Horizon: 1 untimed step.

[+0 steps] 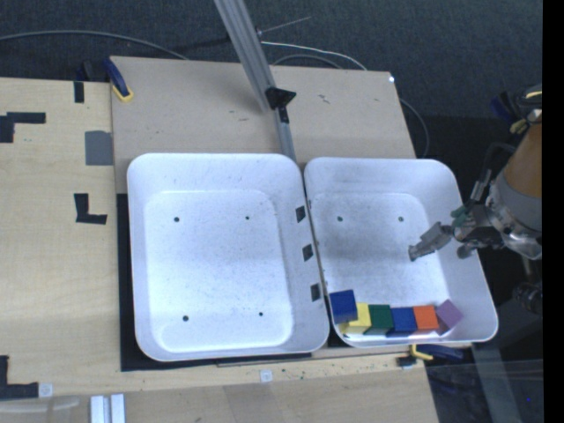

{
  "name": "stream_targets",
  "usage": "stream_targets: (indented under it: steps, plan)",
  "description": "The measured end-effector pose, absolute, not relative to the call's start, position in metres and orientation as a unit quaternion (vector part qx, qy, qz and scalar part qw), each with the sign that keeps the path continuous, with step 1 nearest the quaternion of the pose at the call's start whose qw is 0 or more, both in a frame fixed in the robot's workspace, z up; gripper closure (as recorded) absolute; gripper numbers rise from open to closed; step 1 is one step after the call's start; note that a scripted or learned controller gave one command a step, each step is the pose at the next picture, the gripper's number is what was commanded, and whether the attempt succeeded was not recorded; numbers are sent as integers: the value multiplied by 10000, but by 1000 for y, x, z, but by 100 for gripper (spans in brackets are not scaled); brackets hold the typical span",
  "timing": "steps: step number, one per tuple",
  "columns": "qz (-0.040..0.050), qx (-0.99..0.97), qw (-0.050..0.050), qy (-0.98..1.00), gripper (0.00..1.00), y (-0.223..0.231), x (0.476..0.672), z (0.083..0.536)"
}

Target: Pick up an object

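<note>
The claw [441, 241] hangs over the right bin [388, 173], released, nothing between its fingers. Below it, blocks [392, 317] line the bin's near wall. No readable writing anywhere.

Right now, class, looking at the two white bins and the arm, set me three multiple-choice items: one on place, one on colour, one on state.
1. Where do the blocks lie?
A. along the near wall of the right bin
B. in the middle of the left bin
C. on the bench behind the bins

2. What colour is the block at the row's right end?
A. red
B. purple
C. white

3. What is the tool doing?
A. gripping a blue block
B. resting in the left bin
C. hanging over the right bin, holding nothing

Answers: 1 A, the row sits against the right bin's near wall. 2 B, that end block is purple. 3 C, no block sits between its fingers.
</note>
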State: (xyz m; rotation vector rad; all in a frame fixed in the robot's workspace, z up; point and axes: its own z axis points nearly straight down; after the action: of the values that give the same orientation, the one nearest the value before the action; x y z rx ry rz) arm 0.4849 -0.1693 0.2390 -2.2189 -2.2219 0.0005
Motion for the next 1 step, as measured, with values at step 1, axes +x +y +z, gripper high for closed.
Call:
stream_targets:
  steps: [1]
  plan:
    - [-25,-7052,-32,-7090,0,-115,484,362]
